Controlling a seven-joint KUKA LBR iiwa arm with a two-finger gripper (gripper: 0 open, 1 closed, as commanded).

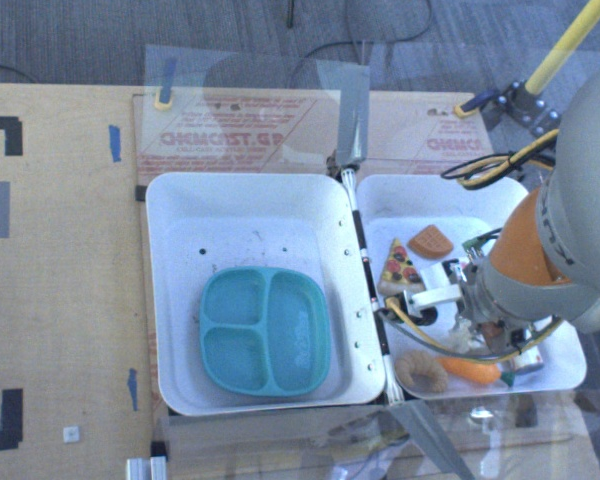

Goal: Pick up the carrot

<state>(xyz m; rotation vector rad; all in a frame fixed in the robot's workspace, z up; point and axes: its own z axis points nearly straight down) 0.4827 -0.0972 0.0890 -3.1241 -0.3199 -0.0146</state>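
The orange carrot (471, 370) lies near the front edge of the right bin (380, 203), partly under the arm. My gripper (470, 340) hangs directly over it, low in the bin, with cables looping around it. The arm's grey body and orange band cover most of the gripper from above. Whether it touches the carrot cannot be made out.
In the right bin are a pizza slice toy (400, 266), a brown biscuit-like piece (431, 241) and a tan round piece (421, 371) just left of the carrot. The left bin (180, 218) holds a teal divided plate (265, 330).
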